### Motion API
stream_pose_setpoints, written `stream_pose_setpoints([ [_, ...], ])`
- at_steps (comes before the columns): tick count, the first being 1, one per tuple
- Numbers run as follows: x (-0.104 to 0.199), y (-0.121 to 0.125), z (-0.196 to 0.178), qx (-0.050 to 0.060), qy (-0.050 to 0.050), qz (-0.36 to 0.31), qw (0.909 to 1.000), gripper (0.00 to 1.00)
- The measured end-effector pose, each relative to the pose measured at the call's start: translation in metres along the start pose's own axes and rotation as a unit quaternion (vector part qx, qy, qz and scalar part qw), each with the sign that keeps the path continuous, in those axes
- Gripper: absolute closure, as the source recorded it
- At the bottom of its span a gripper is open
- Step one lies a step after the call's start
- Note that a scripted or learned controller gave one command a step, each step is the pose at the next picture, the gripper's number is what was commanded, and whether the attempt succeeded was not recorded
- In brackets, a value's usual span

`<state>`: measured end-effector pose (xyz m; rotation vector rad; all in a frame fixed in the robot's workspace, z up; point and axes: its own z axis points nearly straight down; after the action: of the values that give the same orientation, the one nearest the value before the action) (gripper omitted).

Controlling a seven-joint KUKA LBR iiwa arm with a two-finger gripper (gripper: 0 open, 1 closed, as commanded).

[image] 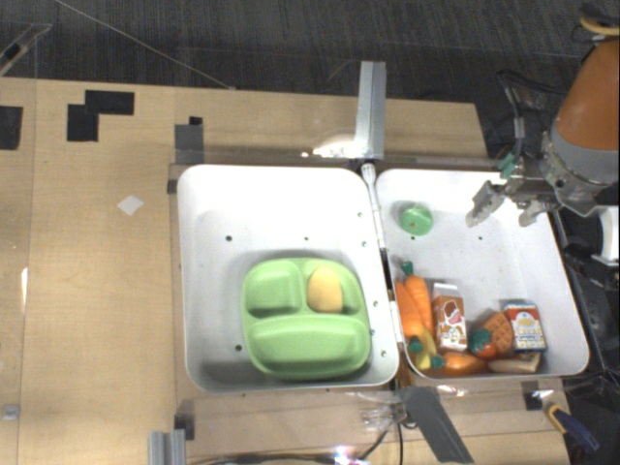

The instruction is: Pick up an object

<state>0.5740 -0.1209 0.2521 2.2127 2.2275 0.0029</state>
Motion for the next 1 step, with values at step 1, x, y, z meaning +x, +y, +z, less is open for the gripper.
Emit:
stream_pose_setpoints([
  [1, 0.033, -0.0353, 0.0935, 0.0, 0.0, 0.005, 1.0, 0.0],
])
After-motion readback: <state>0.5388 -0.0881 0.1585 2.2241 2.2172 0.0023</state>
